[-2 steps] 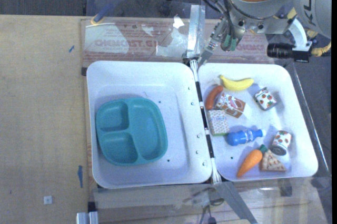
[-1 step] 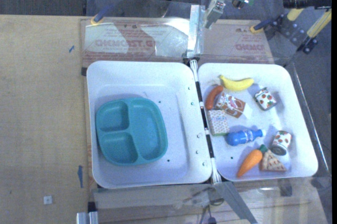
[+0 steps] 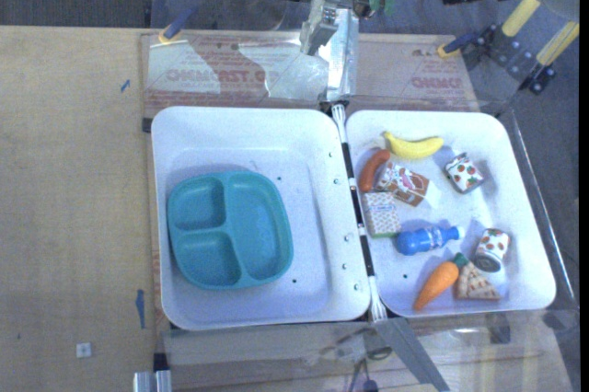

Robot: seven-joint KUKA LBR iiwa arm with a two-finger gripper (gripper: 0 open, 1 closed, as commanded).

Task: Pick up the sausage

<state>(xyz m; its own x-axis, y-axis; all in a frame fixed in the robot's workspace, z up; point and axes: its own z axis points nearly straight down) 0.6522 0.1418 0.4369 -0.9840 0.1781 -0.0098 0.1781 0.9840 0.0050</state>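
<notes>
The sausage (image 3: 373,169) is a short red-orange piece lying at a slant near the left wall of the right bin (image 3: 525,197), just under the yellow banana (image 3: 411,144). My gripper (image 3: 329,45) hangs well above and behind the bins, over the cardboard at the back, far from the sausage. Its two silver fingers stand apart, open, with nothing between them.
The right bin also holds a carrot (image 3: 434,284), a blue bottle (image 3: 425,239), several small printed packets, a cup (image 3: 490,249) and a pizza slice (image 3: 477,285). A teal divided plate (image 3: 228,229) lies in the left bin (image 3: 184,137).
</notes>
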